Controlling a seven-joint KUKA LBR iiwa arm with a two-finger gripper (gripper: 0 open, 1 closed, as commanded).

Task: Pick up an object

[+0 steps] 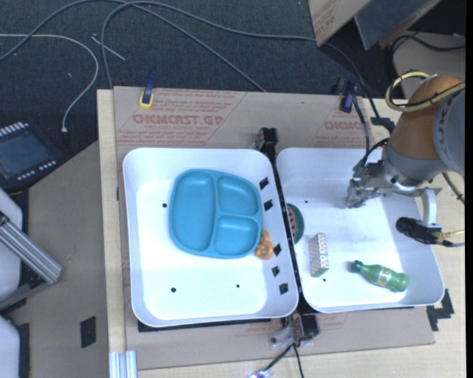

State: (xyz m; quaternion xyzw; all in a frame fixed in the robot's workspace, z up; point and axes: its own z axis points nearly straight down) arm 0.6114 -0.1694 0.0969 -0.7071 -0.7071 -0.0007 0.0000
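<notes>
Floor: dark grey carpet across the top of the view, from 10 to 1 o'clock.
Cables: thin pale leads loop over the carpet at 11 o'clock; a dark one runs toward 1 o'clock.
Bench top: tan board with faded red lettering, filling the centre.
Clamps: a blue and yellow clamp grips the board's far edge at 11 o'clock; a blue clamp at 1 o'clock.
Cardboard box: brown, at 1 o'clock.
Screen device: dark, at 9 o'clock.
Metal rail: silvery bar at 8 o'clock.
Light: even, soft, no hard shadows.
</notes>
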